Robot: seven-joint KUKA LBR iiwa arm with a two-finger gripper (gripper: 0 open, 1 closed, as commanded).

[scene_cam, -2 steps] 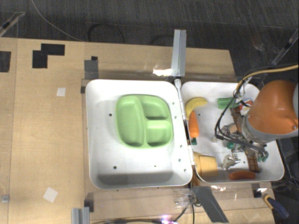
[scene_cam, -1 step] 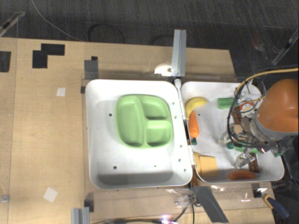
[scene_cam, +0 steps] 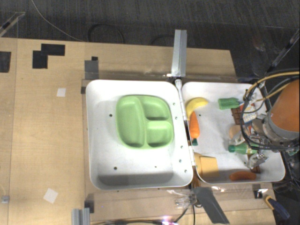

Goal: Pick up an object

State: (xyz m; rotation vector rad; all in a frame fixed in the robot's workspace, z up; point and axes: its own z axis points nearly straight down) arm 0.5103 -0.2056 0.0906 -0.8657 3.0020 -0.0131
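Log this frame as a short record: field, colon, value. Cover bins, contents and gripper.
left bin: holds a green divided tray
right bin: banana, carrot, tan block, green item at far side, brown item at near edge
arm: over the right bin's right side
gripper: low in the right bin, fingers unclear

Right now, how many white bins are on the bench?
2: the left bin holds a green divided tray; the right bin, touching it, holds small objects, some perhaps hidden under the arm.
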